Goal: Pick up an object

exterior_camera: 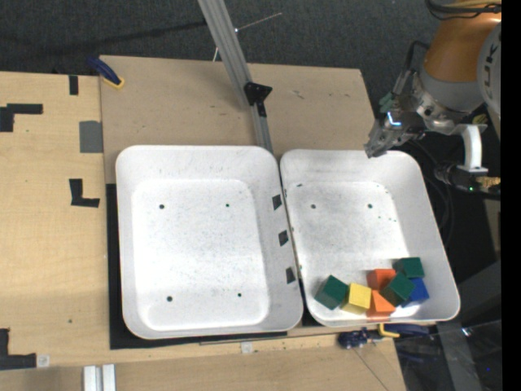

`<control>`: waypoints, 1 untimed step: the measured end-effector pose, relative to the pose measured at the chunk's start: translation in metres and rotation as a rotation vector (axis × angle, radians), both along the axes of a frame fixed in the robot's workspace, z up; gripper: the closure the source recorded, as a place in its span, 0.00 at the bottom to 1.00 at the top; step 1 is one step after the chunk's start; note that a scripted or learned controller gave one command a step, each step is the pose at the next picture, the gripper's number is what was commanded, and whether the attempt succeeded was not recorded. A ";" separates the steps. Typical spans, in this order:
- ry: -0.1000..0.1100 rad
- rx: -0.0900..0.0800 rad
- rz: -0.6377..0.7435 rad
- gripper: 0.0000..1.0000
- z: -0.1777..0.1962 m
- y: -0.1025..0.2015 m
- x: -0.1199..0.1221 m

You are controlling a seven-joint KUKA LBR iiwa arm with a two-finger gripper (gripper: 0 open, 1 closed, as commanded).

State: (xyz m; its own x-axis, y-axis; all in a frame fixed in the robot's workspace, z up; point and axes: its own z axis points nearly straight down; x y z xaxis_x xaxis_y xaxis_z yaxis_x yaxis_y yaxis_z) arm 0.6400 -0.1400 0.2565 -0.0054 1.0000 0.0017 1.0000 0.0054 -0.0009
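Observation:
Several small blocks lie bunched in the near right corner of the right bin (350,210): a dark green block (331,291), a yellow block (358,297), an orange block (379,283), another green block (408,267) and a blue block (418,292). My gripper (379,142) hangs over the far right corner of that bin, well away from the blocks, with nothing visible in it. Its fingers are too small and dark to read.
The left bin (199,235) sits beside the right one. A slanted metal pole (232,43) runs from the top down to the gap between the bins. A blue-and-yellow clamp (106,72) lies on the bench at the far left, another clamp (366,336) below the right bin.

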 end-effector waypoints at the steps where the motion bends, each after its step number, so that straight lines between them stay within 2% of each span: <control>1: 0.000 0.000 0.001 1.00 0.003 0.055 -0.006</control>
